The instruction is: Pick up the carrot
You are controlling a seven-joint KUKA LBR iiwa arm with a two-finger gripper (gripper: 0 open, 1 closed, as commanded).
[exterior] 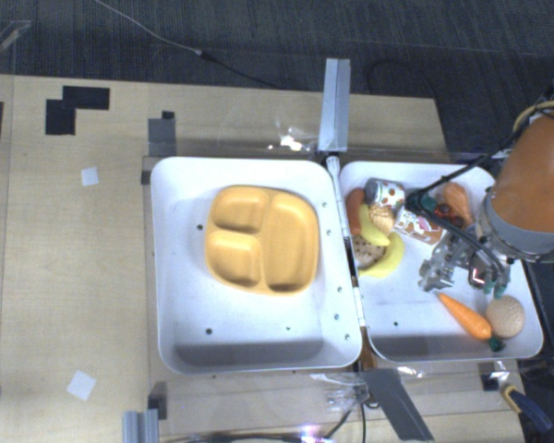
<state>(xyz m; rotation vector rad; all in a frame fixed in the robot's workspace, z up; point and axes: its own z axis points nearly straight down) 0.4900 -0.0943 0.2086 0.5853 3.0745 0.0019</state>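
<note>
The carrot (466, 315), orange with a dark green stub at its right end, lies slanted near the front of the right bin (415, 335). My gripper (446, 273) hangs just above and to the left of the carrot's pointed tip, under the grey wrist and orange band (535, 187). Nothing visibly sits in the gripper, and the carrot rests on the bin floor.
A beige egg-shaped object (506, 316) touches the carrot's right end. A banana (380, 255), a red sausage (354, 212), a small can (385, 193) and other toy foods crowd the right bin's back left. A yellow divided plate (262, 238) lies in the left bin (180, 275).
</note>
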